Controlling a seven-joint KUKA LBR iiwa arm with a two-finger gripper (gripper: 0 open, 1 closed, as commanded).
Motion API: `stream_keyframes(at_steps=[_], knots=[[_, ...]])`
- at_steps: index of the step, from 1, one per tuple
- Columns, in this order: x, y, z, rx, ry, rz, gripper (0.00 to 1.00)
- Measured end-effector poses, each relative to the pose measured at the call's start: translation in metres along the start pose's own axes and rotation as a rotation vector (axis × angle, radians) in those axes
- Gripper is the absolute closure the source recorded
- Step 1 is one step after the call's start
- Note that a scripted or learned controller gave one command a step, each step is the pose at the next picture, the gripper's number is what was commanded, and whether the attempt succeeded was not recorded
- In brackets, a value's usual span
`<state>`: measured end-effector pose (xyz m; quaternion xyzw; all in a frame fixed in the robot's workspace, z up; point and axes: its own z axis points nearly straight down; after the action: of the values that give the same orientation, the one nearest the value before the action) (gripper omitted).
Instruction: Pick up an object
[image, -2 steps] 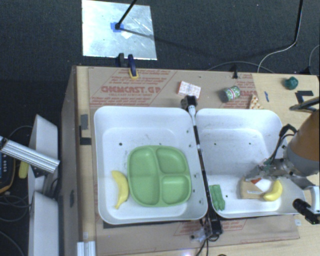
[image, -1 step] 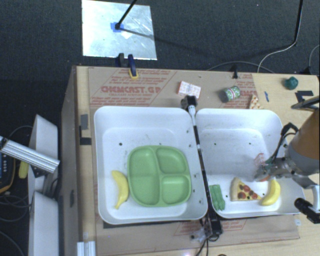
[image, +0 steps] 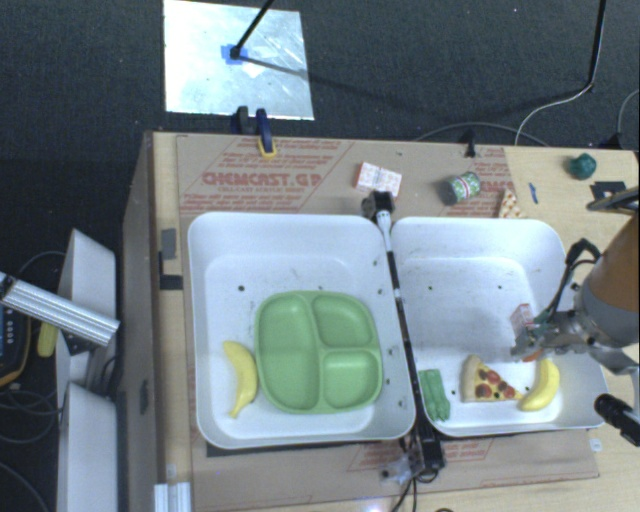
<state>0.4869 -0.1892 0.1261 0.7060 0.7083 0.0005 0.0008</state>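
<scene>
Looks like the approach step: gripper hangs just above the banana, can't tell its finger state, so next it needs to drop straight down onto it.

A green can lay on the bench near its far edge, beside a white tag. A blue clamp was fixed at the far edge. A teal ball sat by the far right corner.
</scene>
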Motion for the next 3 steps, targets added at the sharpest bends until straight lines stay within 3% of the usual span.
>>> stream_keyframes(at_steps=[1,2,3], knots=[[0.001,0.043,0.016,0.0,0.0,0.0,1.0],[0.001,0.051,-0.017,-0.001,-0.001,-0.001,1.0],[0.052,0.093,-0.054,-0.001,0.0,-0.002,1.0]])
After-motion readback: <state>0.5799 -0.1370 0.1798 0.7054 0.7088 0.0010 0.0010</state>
